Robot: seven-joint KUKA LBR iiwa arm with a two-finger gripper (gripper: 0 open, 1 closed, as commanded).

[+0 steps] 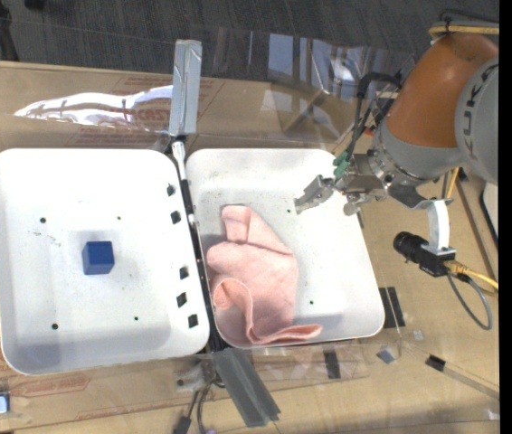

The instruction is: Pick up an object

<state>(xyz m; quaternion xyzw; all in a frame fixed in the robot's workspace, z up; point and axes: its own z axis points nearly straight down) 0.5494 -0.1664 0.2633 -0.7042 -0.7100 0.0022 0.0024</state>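
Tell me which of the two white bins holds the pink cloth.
The right-hand bin, the one under the gripper. The crumpled pink cloth lies along its left side. The left bin holds a small blue cube.

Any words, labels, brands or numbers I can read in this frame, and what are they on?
"KU": large dark letters on the grey arm casing, cut off at the picture's edge.
Red print on the cardboard behind the bins: too blurred and glared over to read.
Pink cloth and blue block: no markings.

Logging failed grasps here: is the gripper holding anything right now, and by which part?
Nothing is held. The gripper hangs above the right bin, apart from the pink cloth, with nothing between its fingers.
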